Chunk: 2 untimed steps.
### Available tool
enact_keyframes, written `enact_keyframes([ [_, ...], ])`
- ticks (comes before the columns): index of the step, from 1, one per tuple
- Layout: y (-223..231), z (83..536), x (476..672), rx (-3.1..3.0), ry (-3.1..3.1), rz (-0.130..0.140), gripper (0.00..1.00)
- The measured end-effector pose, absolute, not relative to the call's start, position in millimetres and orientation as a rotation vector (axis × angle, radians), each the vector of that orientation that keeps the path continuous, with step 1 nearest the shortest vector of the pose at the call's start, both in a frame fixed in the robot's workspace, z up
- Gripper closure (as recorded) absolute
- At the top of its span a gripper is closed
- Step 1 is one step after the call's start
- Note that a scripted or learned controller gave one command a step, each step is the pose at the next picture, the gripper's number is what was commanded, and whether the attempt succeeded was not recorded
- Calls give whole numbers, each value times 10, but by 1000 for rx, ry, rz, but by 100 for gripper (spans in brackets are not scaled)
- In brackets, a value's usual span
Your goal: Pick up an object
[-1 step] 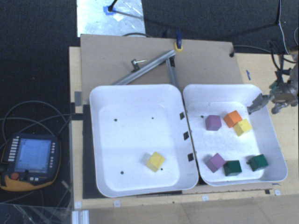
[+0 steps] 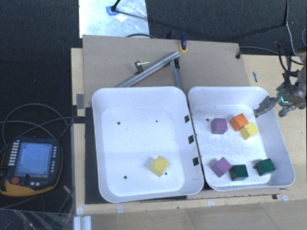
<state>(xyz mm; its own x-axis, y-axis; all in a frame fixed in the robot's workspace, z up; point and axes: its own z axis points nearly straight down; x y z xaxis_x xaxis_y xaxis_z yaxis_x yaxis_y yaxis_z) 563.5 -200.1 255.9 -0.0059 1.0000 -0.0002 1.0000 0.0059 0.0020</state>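
The right bin (image 2: 278, 143) holds several cubes: a purple cube (image 2: 218, 125), an orange cube (image 2: 238, 121) touching a yellow cube (image 2: 248, 130), and along the front a second purple cube (image 2: 221, 166), a dark green cube (image 2: 238, 172) and a green cube (image 2: 264, 166). In the left bin (image 2: 110, 128) a lone yellow cube (image 2: 159, 166) lies near the front. My gripper (image 2: 274, 109) hovers over the right bin's far right rim, open, with nothing between its fingers. It is right of and apart from the orange cube.
A metal bar (image 2: 148, 68) lies slanted on the brown board behind the bins. A teach pendant (image 2: 31, 164) with cables sits on the floor at the left. A shiny sheet (image 2: 112, 11) lies at the back. Black cables run along the far right.
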Motion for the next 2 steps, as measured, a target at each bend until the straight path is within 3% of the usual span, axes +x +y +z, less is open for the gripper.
enact_keyframes([
  [2, -2046, 1555, 5569, 2220, 2226, -2, 0],
])
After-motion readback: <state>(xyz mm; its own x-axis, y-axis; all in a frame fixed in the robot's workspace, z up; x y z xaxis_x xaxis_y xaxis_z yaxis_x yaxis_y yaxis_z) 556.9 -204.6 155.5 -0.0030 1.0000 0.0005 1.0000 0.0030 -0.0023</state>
